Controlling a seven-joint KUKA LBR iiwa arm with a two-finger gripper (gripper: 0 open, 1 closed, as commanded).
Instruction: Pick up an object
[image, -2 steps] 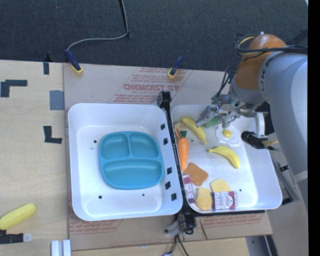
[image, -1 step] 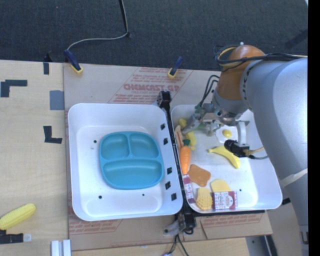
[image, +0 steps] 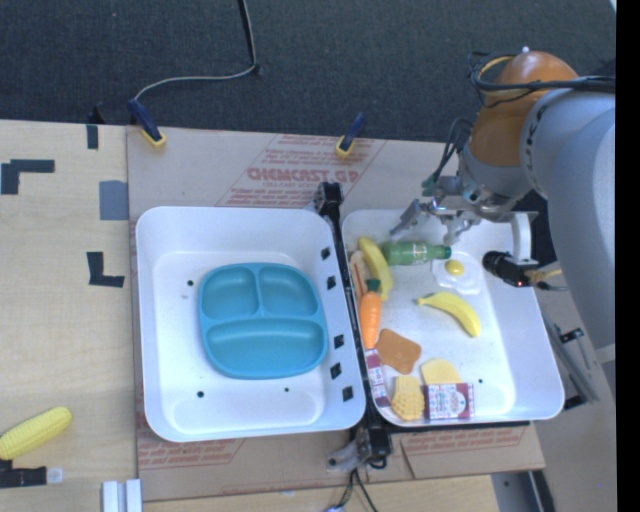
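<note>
Objects for picking lie mostly in the right bin (image: 520, 395), but going from the left edge: a yellow toy corn cob (image: 35, 431) lies on the bare bench (image: 60, 340), well apart from both bins. The left bin (image: 165, 400) holds a blue divided plate (image: 264, 320) lying flat near its middle.

Along the left wall of the right bin lie a yellow banana (image: 376, 264) and, just below it, an orange carrot (image: 370, 318). Lower down come a brown toast-like slice (image: 398, 351), a yellow waffle-like piece (image: 406, 399) and a small red and white carton (image: 449, 402), close together near the front wall, with a pale yellow cheese-like slice (image: 441, 373) just above the carton. A green bottle (image: 414, 254) lies on its side near the back of the bin, with a fried egg toy (image: 455, 268) just to its right and a second banana (image: 453, 311) in front of that.

The gripper (image: 432, 221) hangs over the back of the right bin, just above the green bottle. Its jaws stand spread apart, with nothing between them; whether a fingertip touches the bottle cannot be told.
</note>
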